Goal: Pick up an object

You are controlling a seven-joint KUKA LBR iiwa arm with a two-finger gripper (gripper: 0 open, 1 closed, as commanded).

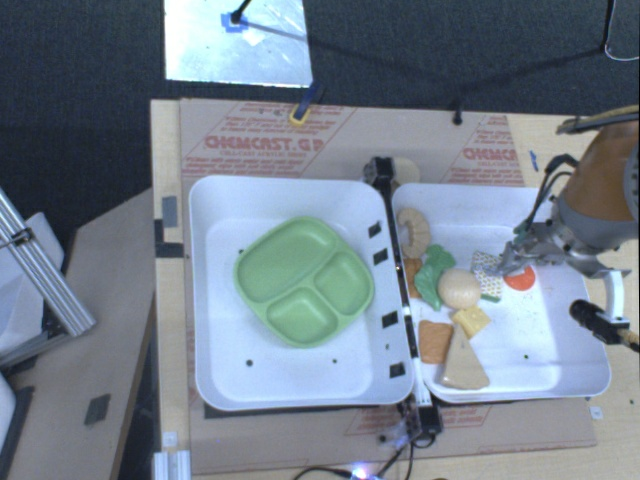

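While the gripper (508,260) hovered at the red disc's (520,279) 10 o'clock, its jaw state apparently could not be determined.

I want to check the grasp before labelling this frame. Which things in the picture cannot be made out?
1. Gripper, camera view: too small and blurred against the right bin; the state of its jaws and any hold are unclear.
2. Red piece: partly hidden by the gripper, so its shape is unknown.
3. Arm: cut off by the right edge.
4. Patterned piece: too small to identify.
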